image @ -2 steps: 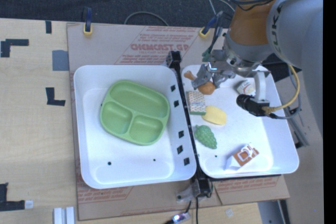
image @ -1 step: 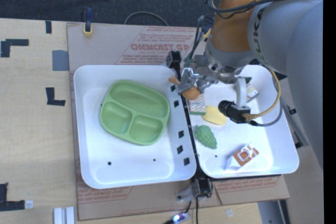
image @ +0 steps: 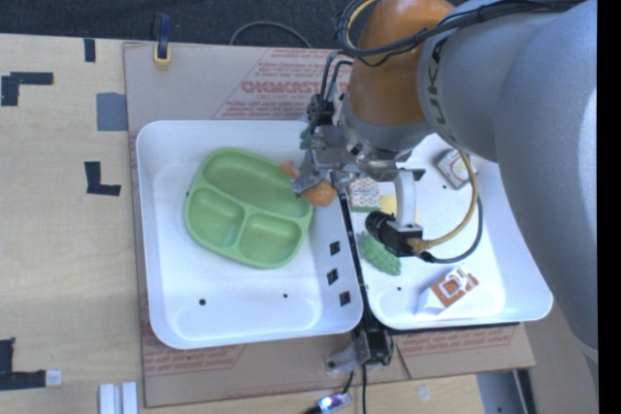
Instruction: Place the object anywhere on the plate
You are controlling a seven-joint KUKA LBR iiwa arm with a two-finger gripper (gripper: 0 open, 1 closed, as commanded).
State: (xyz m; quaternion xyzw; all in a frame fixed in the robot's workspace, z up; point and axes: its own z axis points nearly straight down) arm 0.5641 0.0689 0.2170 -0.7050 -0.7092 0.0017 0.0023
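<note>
A green plate (image: pixel 245 208) with three compartments is seen lying in the left bin (image: pixel 165 305), toward its upper right. The arm (image: pixel 505 82) is extended from the right, over the divide between the two bins. The gripper (image: pixel 316 172) is positioned just beside the plate's right rim, above the inner edge of the left bin. An orange object (image: pixel 316 192) is seen directly under the gripper, at the plate's right edge; whether it rests on the rim or just off it cannot be told. Whether the pincer is apart, together, or clamped on the object cannot be told, as the wrist hides it. In the right bin (image: pixel 505 296), a green item (image: pixel 381 255) is located near the divide, an orange-and-white item (image: pixel 452 286) toward the lower right, and a small packet (image: pixel 452 168) near the arm.
</note>
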